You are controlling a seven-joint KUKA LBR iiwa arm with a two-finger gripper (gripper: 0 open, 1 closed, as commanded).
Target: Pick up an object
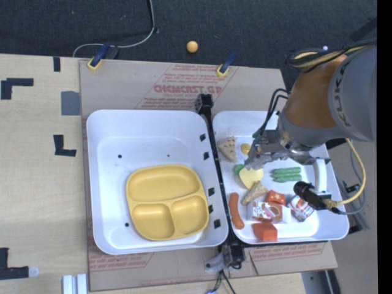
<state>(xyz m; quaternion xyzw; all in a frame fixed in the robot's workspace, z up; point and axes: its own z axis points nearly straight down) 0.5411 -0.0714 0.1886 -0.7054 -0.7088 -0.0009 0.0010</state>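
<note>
Table [37, 164]: light wood, with a cardboard sheet [177, 87] laid on it under both bins; sheet is clipped at its far edge.
Left bin [107, 130]: white, shallow; one yellow divided plate [166, 201] is held in it, three compartments, nothing seen in them.
Divider: the two bins are set touching side by side, black clips along the shared rim.
Right bin [331, 222]: all candidate objects are held here, bunched in the near half.
Count, right bin: one beige bread-like piece [228, 147]; one yellow-green fruit piece [250, 176]; one orange-red sausage [235, 211]; one tan wedge [255, 193]; one green bean pod cluster [285, 174]; one red-and-white packet [267, 211]; one red block [264, 231]; one small can [301, 208]. A small red piece next to the packet cannot be identified.
Gripper [262, 157]: positioned low over the right bin, just above the yellow-green fruit piece, between the bread-like piece and the bean pods. Finger spacing cannot be judged from this angle; nothing is seen held.
Arm [318, 100]: reached in from the right, orange band over the far right part of the bin.
Progress: judged early/mid. Approach appears done; grasp and lift are not confirmed. No object is seen raised off the bin floor.
Remaining: closure on an object, then lift clear.
Risk: objects are packed close, so a neighbour may be nudged.
</note>
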